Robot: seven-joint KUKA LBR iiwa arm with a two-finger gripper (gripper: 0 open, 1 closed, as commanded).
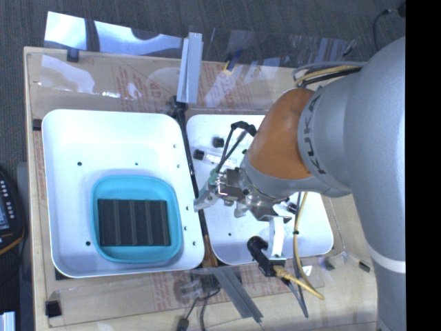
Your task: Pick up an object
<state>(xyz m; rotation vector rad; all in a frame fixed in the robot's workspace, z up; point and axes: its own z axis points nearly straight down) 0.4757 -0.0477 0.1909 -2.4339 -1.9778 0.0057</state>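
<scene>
White plastic forms both shallow bins, which sit side by side on the table (124, 288). From my remote station I read the scene as follows.

Left bin (62, 136): it holds one teal tray (176, 219) with a dark ribbed insert (134, 223). The tray lies flat in the near half of the bin, well apart from the gripper.

Right bin (207, 126): two small dark pieces lie near its far left corner, one (218, 142) slightly farther back than the other (198, 155). They are too small for me to identify.

Arm (358, 136): it reaches in from the right and covers most of the right bin. Its orange band (282, 136) sits over the bin's middle.

Gripper (207, 200): it is low at the left edge of the right bin, just beside the wall that divides the two bins. I cannot tell whether it is released or clenched, and I see nothing held in it.
</scene>
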